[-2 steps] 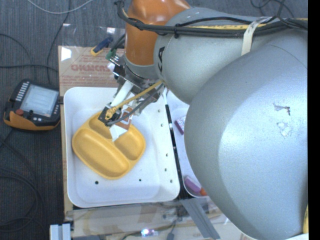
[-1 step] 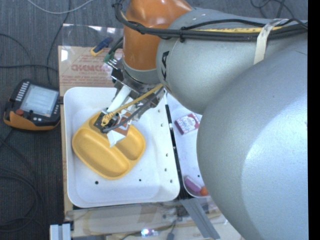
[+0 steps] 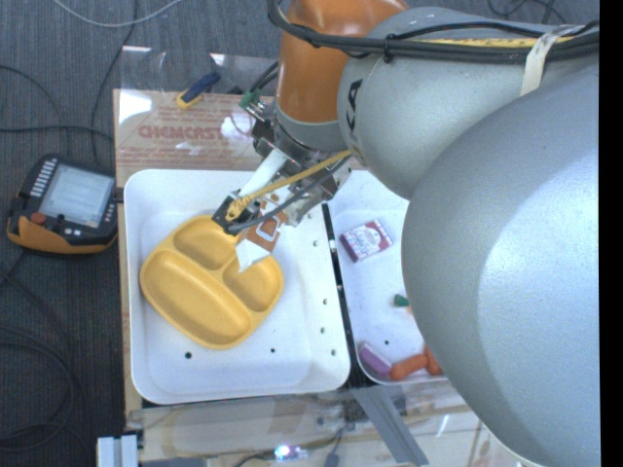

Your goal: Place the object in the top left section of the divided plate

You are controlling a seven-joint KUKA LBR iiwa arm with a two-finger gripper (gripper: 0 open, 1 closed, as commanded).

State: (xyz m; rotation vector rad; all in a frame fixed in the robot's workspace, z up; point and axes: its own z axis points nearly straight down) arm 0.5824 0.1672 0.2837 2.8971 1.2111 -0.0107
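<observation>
**Near field.** The grey arm is seen closest to the lens, crossing the right side. At the near end of the right-hand shallow white bin, an orange carrot-shaped piece and a purple rounded piece are shown touching. A small green piece lies farther back, and a small maroon-and-white packet is seen beyond it, apart from the rest.

**Middle field.** In the left-hand shallow white bin, a yellow plastic divided plate with three compartments is set at a slant. The claw is held just above the plate's far right rim. Whether the claw is apart, together or clamped on anything cannot be told. A small brown-and-white object is seen directly beneath the claw, at the rim where the ridge between the two smaller compartments ends. Which compartment it belongs to cannot be told, nor whether it is gripped or resting there.

**Far field.** The orange band is shown above the wrist. A brown cardboard sheet with red lettering is seen beyond the left-hand bin, with a blue-and-yellow tool at its far edge. To the left, a black-and-orange handheld control unit with a grey screen is shown on the dark grey carpet.
</observation>
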